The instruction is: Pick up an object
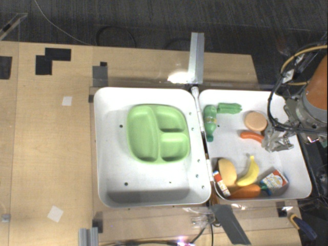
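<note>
Green divided tray [156,133] sits mid left bin [110,188]. In right bin [302,186] we see banana [248,173] near front edge, between yellow-orange item [227,171] and small carton [273,181]; green bottle [209,120] by back-left corner, tan round item [255,121] near back. Fingers [277,142] low near right edge; spread or pressed together, we cannot tell.

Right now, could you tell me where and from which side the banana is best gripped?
Grip the banana across its thick middle, coming straight down from above. It lies curved, stem end up-view, with bare floor of the right bin on its right. An orange item touches its lower end, so avoid that tip.
</note>
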